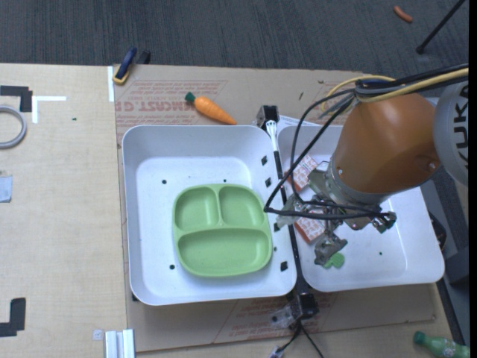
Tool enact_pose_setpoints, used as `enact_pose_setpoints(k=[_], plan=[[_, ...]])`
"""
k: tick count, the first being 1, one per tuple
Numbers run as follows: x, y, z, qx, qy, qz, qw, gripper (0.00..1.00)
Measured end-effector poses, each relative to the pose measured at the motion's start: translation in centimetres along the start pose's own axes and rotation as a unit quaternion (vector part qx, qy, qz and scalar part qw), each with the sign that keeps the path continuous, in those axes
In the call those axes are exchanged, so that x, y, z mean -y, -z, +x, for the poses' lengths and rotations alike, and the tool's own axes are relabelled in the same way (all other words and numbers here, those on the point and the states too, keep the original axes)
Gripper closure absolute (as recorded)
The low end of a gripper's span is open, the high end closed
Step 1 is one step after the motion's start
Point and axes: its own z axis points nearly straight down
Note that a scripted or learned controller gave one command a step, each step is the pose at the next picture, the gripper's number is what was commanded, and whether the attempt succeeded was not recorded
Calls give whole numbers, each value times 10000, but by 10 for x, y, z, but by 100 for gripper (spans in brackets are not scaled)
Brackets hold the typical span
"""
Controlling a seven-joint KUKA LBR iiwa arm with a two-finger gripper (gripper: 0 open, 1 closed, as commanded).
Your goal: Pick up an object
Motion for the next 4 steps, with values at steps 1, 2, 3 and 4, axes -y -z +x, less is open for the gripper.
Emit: enact_pose_setpoints(k=[1,2,3,4], plan=[[13,0,8,0,1663,-2,9861,0],[23,0,31,4,3937,1,9192,0],[103,0,-11,5,4249,-8,9053,0],[187,-100,81,-1,4357,-21,9001,0]])
